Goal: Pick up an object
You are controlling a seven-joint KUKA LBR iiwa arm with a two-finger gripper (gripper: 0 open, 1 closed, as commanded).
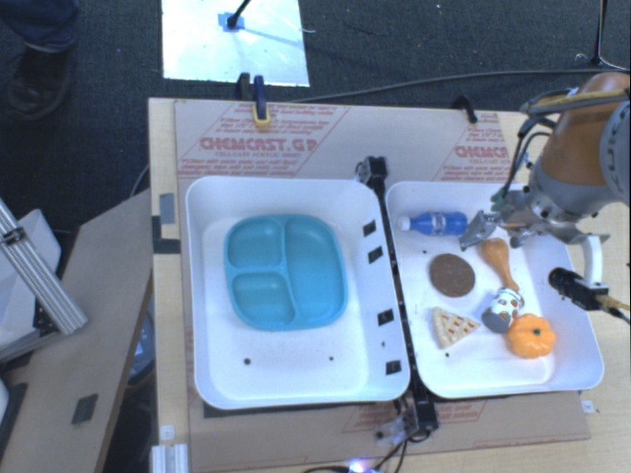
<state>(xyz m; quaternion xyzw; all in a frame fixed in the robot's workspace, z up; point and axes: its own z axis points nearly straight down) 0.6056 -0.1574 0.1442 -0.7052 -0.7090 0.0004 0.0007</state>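
The metal pincer [490,227] hangs over the right white plastic bin [590,363], near the small blue plastic bottle [435,224]. I cannot tell its state.

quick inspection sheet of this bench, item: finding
surface: bench bearing left bin and right bin
job's things: in the right bin, bottle, drumstick, brown disc, pizza slice, pumpkin, small figure
clutter: blue divided plate in the left bin
grippers: gripper low over the right bin, between bottle and drumstick; hold cannot be told
cables: cables at the front edge
surroundings: dark carpet, silver floor plate, a shoe
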